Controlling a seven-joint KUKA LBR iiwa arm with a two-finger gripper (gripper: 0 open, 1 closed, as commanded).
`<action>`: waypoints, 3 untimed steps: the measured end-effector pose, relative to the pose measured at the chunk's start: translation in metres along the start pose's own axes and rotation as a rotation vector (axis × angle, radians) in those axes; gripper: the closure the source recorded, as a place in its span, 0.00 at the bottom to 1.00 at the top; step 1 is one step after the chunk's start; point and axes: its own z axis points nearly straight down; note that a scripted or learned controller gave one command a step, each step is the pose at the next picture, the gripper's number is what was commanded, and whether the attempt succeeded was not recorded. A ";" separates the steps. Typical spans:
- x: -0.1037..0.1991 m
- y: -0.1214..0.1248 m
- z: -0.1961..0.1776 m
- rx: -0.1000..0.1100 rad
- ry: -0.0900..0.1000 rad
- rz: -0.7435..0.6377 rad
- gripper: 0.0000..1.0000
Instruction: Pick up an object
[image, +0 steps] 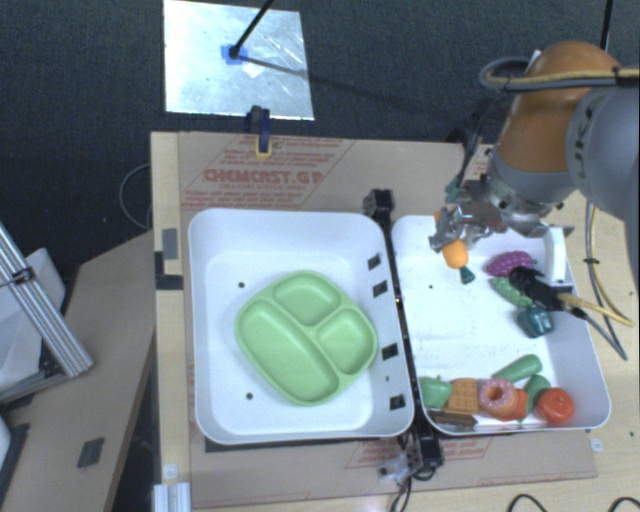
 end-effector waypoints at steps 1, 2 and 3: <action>0.049 0.030 -0.006 -0.001 0.001 -0.001 1.00; 0.065 0.040 0.010 0.002 -0.001 0.003 1.00; 0.061 0.051 0.015 0.001 -0.003 0.004 1.00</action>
